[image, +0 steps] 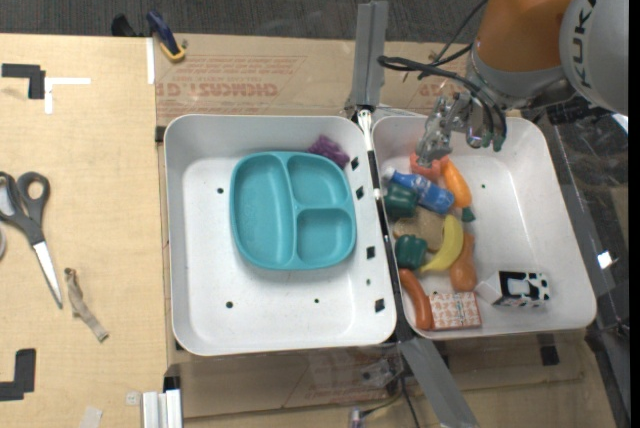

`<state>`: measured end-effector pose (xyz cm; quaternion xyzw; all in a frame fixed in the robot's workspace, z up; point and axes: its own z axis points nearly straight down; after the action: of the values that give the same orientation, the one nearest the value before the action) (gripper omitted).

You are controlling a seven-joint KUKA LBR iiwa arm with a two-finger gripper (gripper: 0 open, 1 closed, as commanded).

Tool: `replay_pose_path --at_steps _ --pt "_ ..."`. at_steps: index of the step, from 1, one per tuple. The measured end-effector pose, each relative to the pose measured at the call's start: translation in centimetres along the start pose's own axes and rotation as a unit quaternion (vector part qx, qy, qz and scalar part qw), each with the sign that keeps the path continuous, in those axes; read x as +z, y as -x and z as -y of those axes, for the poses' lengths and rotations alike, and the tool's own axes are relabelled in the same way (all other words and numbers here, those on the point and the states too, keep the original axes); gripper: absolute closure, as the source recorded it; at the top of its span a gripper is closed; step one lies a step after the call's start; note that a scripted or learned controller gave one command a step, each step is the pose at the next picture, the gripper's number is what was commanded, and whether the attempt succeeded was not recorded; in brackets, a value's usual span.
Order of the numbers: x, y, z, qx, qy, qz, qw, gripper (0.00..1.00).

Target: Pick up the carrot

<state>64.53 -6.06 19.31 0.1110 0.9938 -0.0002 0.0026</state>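
Two white bins sit on the desk, and in the right bin (560, 216) the hand (437, 148), whose spread I cannot tell, hangs just beside the carrot (456, 182) lying among toy food, so grasping and lifting remain undone.

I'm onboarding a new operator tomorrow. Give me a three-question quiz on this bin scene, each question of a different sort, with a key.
1. True or false: the teal divided plate lies in the same bin as the carrot.
2. Multiple choice: the gripper is over which bin? A) left bin B) right bin C) neither
3. Fill in: the yellow toy just below the carrot is a ______.

Key: 1 false; 2 B; 3 banana
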Motion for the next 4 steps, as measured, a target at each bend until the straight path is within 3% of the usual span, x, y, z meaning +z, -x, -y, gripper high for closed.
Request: replay_pose_path --at_steps 1,2,3,4 --pt "4.1 1.9 6.5 -0.086 0.0 0.0 0.9963 1.0" --pt "10.0 -5.7 9.4 -0.181 0.0 -0.001 0.9834 1.0" --pt "10.0 -5.7 9.4 -0.182 0.0 -0.001 0.9834 0.0" --pt "10.0 -2.7 5.8 -0.107 0.001 0.0 0.9942 0.0"
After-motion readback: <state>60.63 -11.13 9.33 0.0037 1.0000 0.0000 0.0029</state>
